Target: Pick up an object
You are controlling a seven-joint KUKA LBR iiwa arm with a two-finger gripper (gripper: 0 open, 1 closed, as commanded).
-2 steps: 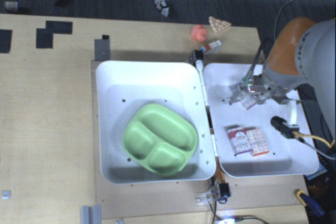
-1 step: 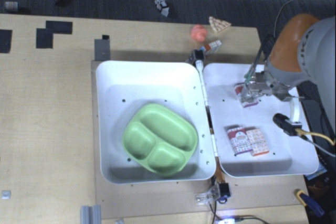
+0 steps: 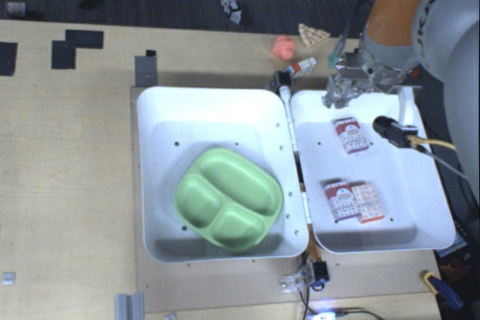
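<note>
My gripper (image 3: pixel 339 95) hangs over the far edge of the right bin (image 3: pixel 427 228), with nothing seen between its fingers. A small red and white packet (image 3: pixel 351 136) lies in that bin just below the gripper. A larger red and white packet (image 3: pixel 353 201) lies nearer the front of the same bin. A green divided plate (image 3: pixel 229 197) rests tilted in the left bin (image 3: pixel 161 124).
Behind the bins, on the bench, lie a pink ball (image 3: pixel 284 47), a pizza-slice toy (image 3: pixel 313 34) and a small red and white tube (image 3: pixel 302 67). Dark blocks (image 3: pixel 75 47) sit at the far left of the bench.
</note>
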